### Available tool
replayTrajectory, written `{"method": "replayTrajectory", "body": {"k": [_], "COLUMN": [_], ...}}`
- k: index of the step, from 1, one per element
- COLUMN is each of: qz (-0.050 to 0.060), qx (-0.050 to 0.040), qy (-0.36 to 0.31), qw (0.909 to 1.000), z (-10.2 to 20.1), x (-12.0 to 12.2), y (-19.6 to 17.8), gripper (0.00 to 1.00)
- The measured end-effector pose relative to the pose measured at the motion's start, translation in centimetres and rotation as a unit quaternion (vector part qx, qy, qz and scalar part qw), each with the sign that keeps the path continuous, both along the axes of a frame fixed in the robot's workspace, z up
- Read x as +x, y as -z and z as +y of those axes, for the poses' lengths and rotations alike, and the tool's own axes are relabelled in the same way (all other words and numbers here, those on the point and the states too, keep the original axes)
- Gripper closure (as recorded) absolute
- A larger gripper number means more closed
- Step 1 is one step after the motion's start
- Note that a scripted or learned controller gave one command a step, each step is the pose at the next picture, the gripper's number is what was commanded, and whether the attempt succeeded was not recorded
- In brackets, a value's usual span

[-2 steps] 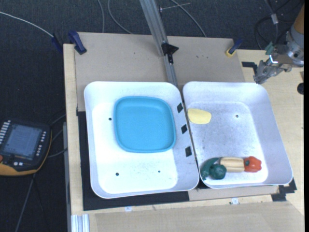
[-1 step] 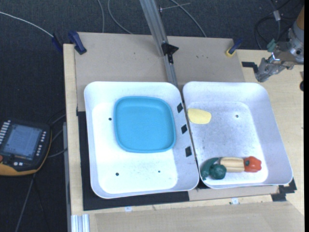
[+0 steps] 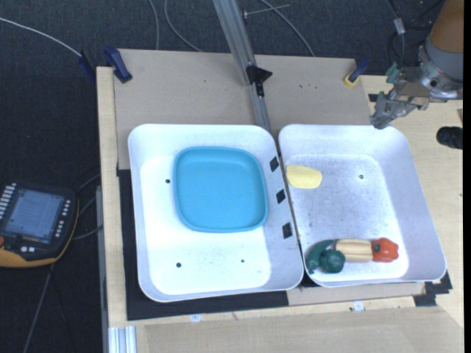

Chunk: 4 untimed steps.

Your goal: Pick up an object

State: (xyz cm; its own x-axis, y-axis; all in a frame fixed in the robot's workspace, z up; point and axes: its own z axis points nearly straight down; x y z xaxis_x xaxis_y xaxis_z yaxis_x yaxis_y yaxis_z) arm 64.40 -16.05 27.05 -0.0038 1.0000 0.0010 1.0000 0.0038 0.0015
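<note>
From above, the gripper (image 3: 384,115) hangs over the right bin's (image 3: 412,169) far rim, clear of the contents, holding nothing; how wide it stands I cannot tell. A yellow piece (image 3: 303,176) lies by the divider; toy vegetables (image 3: 353,253) crowd the near wall. A blue plate (image 3: 221,188) fills the left bin (image 3: 151,219).

Both white bins looked like smooth, faintly glossy plastic; the right bin (image 3: 412,197) was speckled with dark scuffs on its floor, the left bin (image 3: 151,197) less so. The blue tray (image 3: 221,190) seemed matt plastic. The bench (image 3: 184,87) appeared pale, bare wood, and the far pole (image 3: 232,20) brushed metal.
</note>
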Motion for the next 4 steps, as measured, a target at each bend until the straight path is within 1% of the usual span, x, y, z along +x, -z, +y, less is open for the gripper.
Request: {"method": "replayTrajectory", "body": {"k": [2, 3, 4], "qz": [0.0, 0.001, 0.0], "qx": [0.0001, 0.0, -0.0001], "qy": [0.0, 0.0, 0.0], "qw": [1.0, 1.0, 1.0], "z": [9.9, 13.7, 18.0], "x": [-2.2, -3.9, -5.8], "y": [-0.5, 0.4, 0.3], "gripper": [1.0, 1.0, 1.0]}}
